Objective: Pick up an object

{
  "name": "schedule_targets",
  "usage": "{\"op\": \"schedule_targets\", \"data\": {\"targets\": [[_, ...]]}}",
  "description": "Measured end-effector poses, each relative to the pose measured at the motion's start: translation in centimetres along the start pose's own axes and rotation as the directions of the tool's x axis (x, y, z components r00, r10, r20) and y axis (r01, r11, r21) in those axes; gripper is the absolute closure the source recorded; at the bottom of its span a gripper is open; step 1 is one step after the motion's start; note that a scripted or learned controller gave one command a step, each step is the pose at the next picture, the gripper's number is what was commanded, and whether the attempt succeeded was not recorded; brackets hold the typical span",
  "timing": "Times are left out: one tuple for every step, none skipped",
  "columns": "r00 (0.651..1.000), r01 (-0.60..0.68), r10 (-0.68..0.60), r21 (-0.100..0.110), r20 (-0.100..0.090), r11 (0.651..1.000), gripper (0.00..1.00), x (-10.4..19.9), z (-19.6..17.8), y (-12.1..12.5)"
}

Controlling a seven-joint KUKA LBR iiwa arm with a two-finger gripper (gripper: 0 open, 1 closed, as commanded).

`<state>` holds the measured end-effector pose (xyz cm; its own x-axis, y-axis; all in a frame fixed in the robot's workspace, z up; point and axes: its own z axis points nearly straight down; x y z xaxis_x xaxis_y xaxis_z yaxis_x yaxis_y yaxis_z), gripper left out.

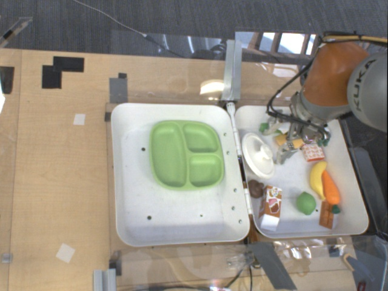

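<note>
The gripper (291, 145) hangs just right of the white bowl (259, 154); its wrist hides whether it's spread or pinching.

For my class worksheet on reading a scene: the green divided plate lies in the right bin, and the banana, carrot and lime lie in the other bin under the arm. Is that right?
Not quite. The camera view shows the green divided plate in the left bin, not the right. The rest holds: the banana, carrot and lime lie in the other bin, where the arm reaches in.
</note>
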<state>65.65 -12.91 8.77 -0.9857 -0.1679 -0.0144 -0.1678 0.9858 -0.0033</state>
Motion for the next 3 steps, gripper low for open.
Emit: {"op": "schedule_targets", "data": {"targets": [[1.000,-0.019,0.019,0.002,-0.002,1.000,0.00,4.8,-0.1,-6.1],[0.998,0.063,-0.063,0.001,0.001,0.998,0.00,11.1,-0.4,-5.9],[0.998,0.070,-0.070,0.004,0.010,0.998,1.00,10.5,-1.4,-5.8]]}}
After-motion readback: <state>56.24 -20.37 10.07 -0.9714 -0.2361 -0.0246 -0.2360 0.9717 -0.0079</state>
